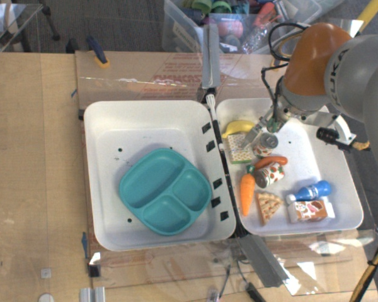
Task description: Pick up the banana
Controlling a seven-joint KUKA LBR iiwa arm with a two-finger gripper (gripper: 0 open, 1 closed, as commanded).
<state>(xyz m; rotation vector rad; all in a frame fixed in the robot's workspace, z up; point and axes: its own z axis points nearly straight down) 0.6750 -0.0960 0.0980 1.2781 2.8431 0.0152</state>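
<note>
Banana [237, 128] lies at the far left corner of the right bin [349, 187], partly covered on its near side by a small cracker-like square [239, 148]. Just to its right hangs the claw [263, 135], reaching down from the grey arm [359, 68] with its orange band; whether the claw is wide or narrow cannot be told from this angle, and nothing is seen gripped in it. A small round tin [264, 145] sits right beneath the claw. Nearer the camera lie a red sausage [271, 162], a second can [269, 176], a carrot [246, 192], a pizza slice [268, 206], a blue bottle [312, 190] and a printed packet [311, 211]. The left bin [107, 128] holds a teal divided plate [165, 190]. Beyond both bins, on the desk [31, 137], stands a clear tub of mixed toys [239, 11].
</note>
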